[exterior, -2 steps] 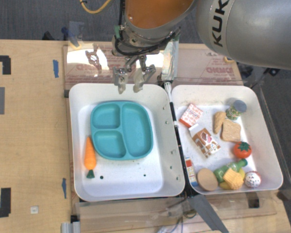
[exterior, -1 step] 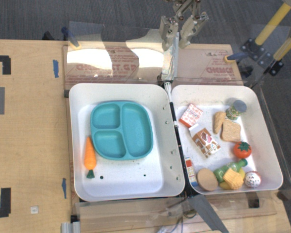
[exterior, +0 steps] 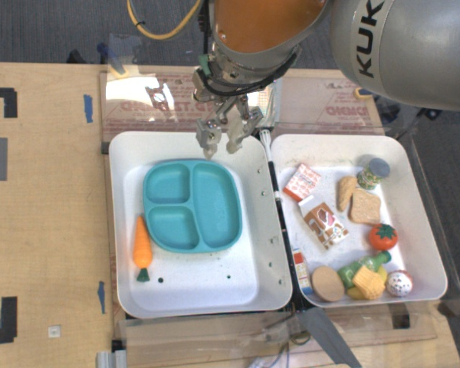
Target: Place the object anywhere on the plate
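A teal divided plate (exterior: pixel 193 205) lies in the left bin (exterior: pixel 130 156). An orange toy carrot (exterior: pixel 142 245) with a green top rests on the bin floor just left of the plate's lower corner, touching its edge. My gripper (exterior: pixel 221 139) hangs above the plate's far edge, its two fingers (exterior: pixel 209 139) apart and nothing between them. The arm's orange band and grey body fill the top of the view above it.
The right bin (exterior: pixel 418 179) holds several toy foods: a red-and-white packet (exterior: pixel 303 182), a gingerbread-house box (exterior: pixel 326 225), bread (exterior: pixel 364 205), a tomato (exterior: pixel 382 237), corn (exterior: pixel 369 282), a white ball (exterior: pixel 399 284). A ridge where the bins meet (exterior: pixel 277 205) runs between them.
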You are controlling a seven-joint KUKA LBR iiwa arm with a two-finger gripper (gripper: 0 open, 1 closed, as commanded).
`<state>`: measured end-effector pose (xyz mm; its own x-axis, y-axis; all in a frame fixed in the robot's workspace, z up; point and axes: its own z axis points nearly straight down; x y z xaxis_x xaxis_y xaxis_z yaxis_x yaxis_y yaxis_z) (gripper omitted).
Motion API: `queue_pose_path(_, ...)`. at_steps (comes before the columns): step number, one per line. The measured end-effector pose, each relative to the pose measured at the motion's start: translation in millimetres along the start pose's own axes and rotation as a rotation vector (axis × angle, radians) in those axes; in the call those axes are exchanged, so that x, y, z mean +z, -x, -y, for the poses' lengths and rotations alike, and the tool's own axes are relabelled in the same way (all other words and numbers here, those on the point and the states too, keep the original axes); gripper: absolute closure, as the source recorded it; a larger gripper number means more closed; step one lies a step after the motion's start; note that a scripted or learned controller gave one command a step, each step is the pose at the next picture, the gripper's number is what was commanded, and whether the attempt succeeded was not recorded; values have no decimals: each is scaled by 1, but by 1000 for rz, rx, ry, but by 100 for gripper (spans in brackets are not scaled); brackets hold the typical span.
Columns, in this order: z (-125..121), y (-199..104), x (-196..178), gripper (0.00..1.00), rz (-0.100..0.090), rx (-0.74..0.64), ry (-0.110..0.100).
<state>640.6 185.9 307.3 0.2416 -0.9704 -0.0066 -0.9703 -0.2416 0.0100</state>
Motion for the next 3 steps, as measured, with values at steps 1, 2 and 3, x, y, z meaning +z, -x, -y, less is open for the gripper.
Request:
queue_pose_path(1,33,35,16,100,1,137,-16)
queue_pose_path(2,15,-51,-95,100,-6,12,-28)
queue_pose_path(3,25,-2,4,100,-1,-115,-5)
